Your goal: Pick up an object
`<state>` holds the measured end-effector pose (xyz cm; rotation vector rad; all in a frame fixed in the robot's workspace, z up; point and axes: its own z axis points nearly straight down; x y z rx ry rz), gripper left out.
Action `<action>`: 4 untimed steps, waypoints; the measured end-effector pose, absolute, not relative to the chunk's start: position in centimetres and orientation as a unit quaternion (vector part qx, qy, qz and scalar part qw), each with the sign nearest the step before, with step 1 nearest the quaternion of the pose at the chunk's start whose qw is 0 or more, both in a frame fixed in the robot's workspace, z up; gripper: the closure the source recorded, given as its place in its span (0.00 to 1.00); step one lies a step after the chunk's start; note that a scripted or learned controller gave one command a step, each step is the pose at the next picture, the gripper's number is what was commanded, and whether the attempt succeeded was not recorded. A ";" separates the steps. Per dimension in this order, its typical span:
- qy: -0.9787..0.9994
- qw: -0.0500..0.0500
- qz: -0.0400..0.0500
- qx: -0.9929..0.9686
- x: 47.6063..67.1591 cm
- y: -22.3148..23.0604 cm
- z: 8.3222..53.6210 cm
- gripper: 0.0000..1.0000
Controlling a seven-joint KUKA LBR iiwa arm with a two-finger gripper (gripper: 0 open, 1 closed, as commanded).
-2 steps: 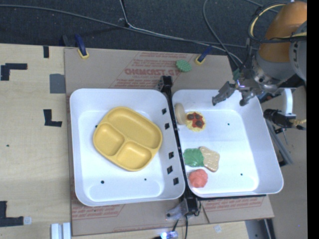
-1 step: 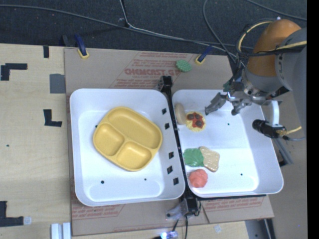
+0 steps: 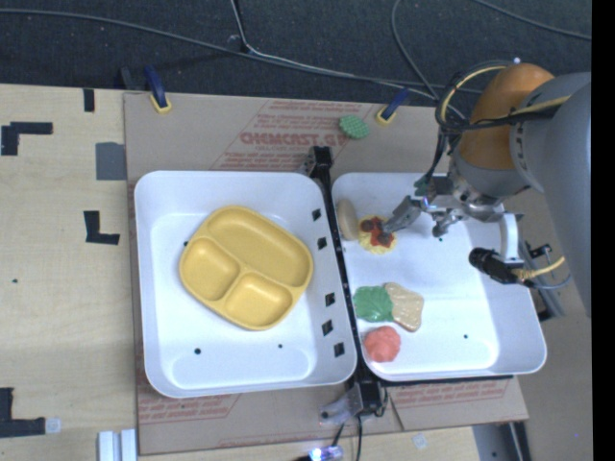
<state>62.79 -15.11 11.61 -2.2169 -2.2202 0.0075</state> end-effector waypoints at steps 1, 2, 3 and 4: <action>-0.708 -0.001 -0.001 -0.706 63.0 -15.1 8.9 0.00; -0.709 -0.002 -0.005 -0.706 63.3 -14.8 10.4 1.00; -0.708 -0.001 -0.001 -0.706 63.1 -14.2 14.8 1.00; -0.708 -0.002 -0.001 -0.706 63.3 -14.1 20.1 1.00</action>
